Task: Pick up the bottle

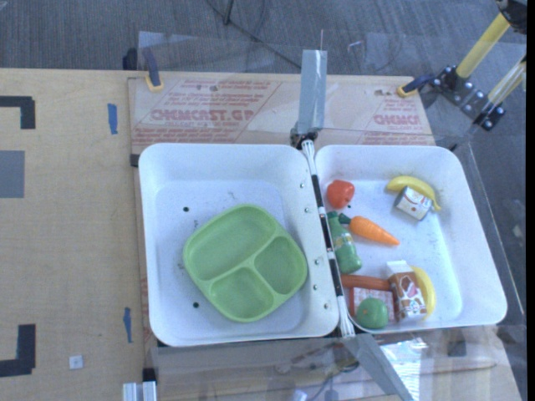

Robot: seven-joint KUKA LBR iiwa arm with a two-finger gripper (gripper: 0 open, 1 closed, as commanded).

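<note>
From my feed, the bottle (344,245) is in the right bin (472,224). It is a green one lying on its side, tight against the bin's 9 o'clock wall, right beside the seam where the two bins meet. Its long axis runs roughly 12 to 6 o'clock, and I can make out a pale label around its middle.

A red tomato-like piece (339,193) sits just at the bottle's 12 o'clock end, close enough that I cannot tell whether they touch. A toy carrot (374,230) lies at the bottle's 3 o'clock, its green top nearly at the bottle and its tip pointing away toward 4 o'clock. At the bottle's 6 o'clock there is a flat red item (365,282), and below that a green apple (372,312) in the bin's 7 o'clock corner.

Further out, a small carton (405,296) stands beside the apple with a banana (425,289) curved against its 3 o'clock side. A second banana (412,185) and a second small carton (413,205) sit together near the bin's 1 o'clock area, well apart from the bottle.

The left bin (167,182) holds a green divided plate (245,263), toward its 5 o'clock side.
</note>
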